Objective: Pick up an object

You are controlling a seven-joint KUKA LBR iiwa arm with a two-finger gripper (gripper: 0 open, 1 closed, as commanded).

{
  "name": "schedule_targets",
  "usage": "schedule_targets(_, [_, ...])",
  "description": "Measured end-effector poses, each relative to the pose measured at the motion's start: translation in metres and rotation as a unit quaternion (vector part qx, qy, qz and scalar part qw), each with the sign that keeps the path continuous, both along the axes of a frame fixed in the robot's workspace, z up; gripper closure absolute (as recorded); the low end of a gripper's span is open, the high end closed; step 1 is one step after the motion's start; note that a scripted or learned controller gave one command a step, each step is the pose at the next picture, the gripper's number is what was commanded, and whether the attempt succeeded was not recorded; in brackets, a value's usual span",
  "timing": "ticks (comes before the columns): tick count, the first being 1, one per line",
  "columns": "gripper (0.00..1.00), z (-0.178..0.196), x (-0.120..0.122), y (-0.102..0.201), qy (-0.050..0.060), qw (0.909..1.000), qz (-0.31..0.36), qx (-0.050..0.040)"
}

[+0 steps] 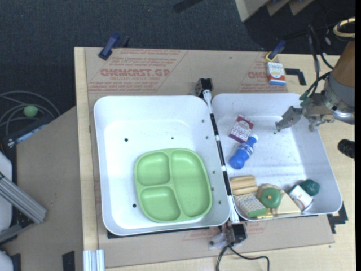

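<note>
A: What lay around the arm's reach?

B: Two white bins sat side by side on a brown board. The left bin (113,151) held a green divided plate (172,184) toward its near side. The right bin (316,151) held everything else: a small red-and-white packet (241,130) near the dividing wall, a blue bottle (242,152) just below it lying tilted, and a crowded near edge with a tan block (243,185), a green-and-tan round item (271,196) and a dark green-capped white piece (303,191).

A: And the gripper?

B: The gripper (293,119) hung over the right bin's far right part, above bare floor, well apart from the bottle and packet. Its fingers looked spread apart, with nothing between them.

A: Any open room?

B: The middle and far right of the right bin's floor were bare. The near-edge items were packed close to one another and against the near wall. The packet and bottle sat close to the divider.

A: How did the bottle look?

B: Blue, rounded, with a paler cap end pointing up toward the packet.
</note>
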State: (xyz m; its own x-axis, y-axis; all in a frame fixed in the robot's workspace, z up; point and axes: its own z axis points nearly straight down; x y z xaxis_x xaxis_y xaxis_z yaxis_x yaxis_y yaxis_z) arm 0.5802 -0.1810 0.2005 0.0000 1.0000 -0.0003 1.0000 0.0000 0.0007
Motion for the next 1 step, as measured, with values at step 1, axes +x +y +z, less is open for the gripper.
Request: schedule_targets(1, [0.0, -0.037, -0.0102, 0.0747, 0.002, 1.0, 0.001, 0.0012])
